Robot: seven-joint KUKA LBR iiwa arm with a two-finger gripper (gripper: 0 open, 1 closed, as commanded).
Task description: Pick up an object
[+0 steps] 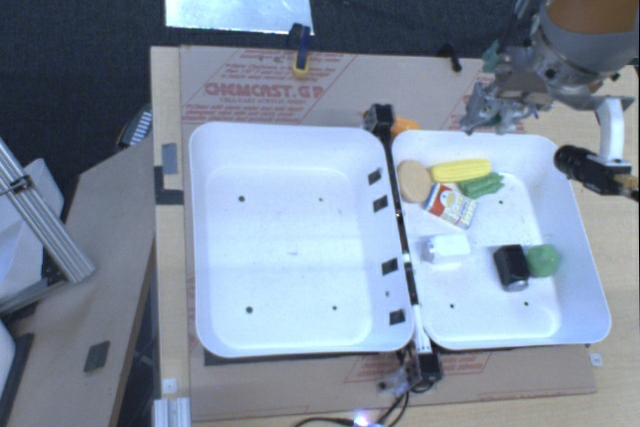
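— Where the arm [585,5] comes in at your upper right, what do you see?
— Its gripper [492,110] hangs above the far rim of the right bin [580,255]; you cannot tell whether it is released or clenched.
— And the objects?
— In that bin: a yellow corn cob [460,171] touching a green piece [483,185], a tan disc [414,179], a small carton [451,206], a white block [446,246], a black block [511,267] beside a green ball [543,260].
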